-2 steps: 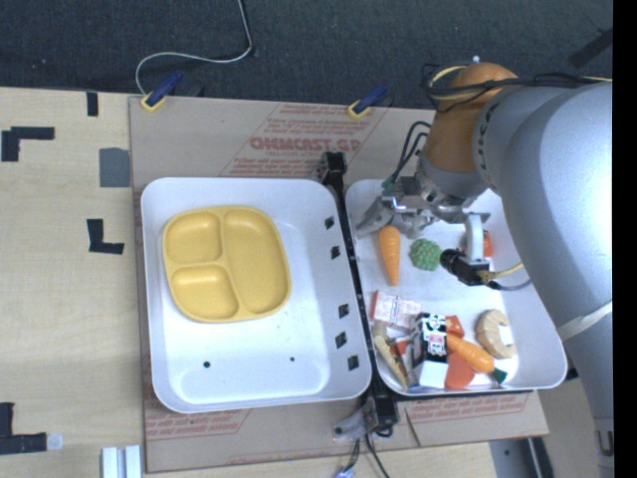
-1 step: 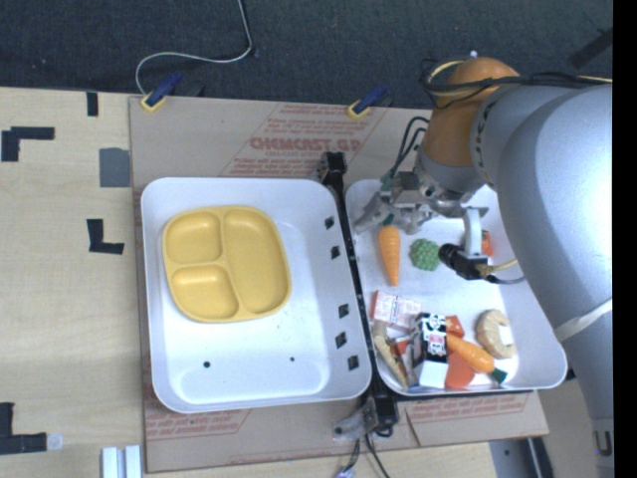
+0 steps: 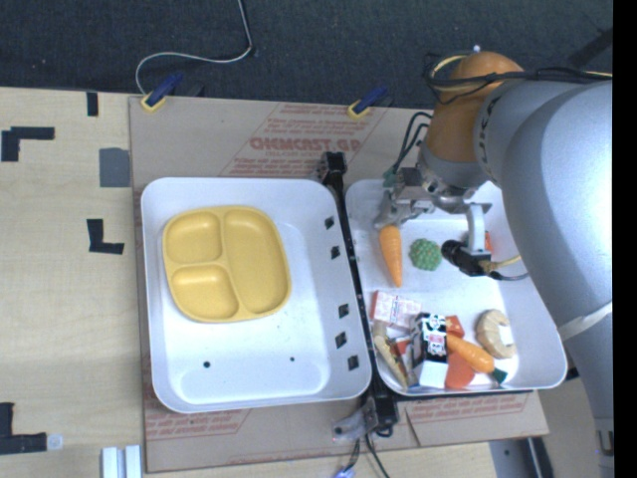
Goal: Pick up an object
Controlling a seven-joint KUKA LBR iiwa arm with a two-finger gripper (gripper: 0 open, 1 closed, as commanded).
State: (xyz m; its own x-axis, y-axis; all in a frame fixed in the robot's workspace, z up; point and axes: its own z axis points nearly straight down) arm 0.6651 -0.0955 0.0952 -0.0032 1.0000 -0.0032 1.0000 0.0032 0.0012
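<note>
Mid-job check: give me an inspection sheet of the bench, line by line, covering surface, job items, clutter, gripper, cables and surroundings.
Surface: cardboard sheet on a wooden bench, bearing the left bin and right bin side by side.
Job's things: in the right bin, a carrot and green broccoli at the far end; a packet, orange pieces, a bun and small items piled at the near end.
Clutter: yellow divided plate in the left bin.
Gripper: gripper low over the carrot's top; finger state cannot be told.
Cables: thin cable looping behind the bench; wires at the wrist.
Surroundings: dark floor beyond; black tape marks on the bench's left.
</note>
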